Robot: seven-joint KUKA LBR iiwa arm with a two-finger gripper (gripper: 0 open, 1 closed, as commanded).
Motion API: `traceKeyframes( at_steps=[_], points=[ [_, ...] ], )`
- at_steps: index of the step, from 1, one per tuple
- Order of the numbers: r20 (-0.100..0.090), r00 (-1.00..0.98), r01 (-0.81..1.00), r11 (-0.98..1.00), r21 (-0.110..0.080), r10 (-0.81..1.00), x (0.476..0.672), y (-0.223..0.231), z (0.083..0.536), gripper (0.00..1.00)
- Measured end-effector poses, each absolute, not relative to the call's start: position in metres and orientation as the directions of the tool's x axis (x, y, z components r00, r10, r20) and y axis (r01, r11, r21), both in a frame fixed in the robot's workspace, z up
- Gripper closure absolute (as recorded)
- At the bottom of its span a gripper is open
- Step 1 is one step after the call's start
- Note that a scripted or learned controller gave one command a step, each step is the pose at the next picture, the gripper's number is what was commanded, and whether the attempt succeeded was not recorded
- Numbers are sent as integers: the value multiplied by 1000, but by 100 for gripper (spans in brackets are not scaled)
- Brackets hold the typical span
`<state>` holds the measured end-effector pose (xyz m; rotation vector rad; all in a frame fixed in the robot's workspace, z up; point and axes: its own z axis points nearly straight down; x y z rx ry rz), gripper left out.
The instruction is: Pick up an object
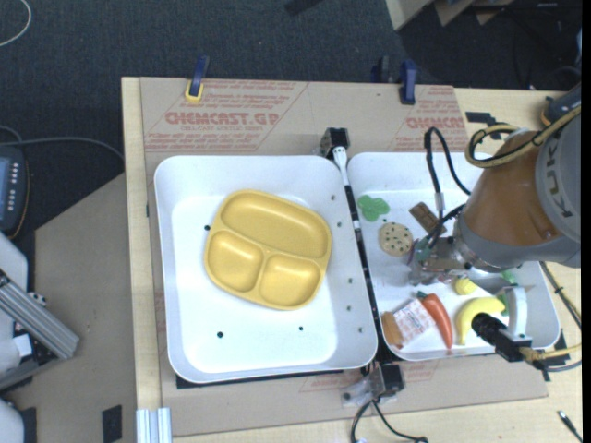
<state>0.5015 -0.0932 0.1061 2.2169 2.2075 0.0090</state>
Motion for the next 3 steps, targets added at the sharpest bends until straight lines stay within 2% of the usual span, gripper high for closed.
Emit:
traceKeyframes(
  at_steps=[1,2,3],
  points=[
    [-2,1,1000,-1,5,1000,505,-103,156,100],
    [-2,-1,1000,1,5,1000,506,-109,218,100],
    [-1,-1,1000,1,3,1000,506,-108,225,100]
  ],
)
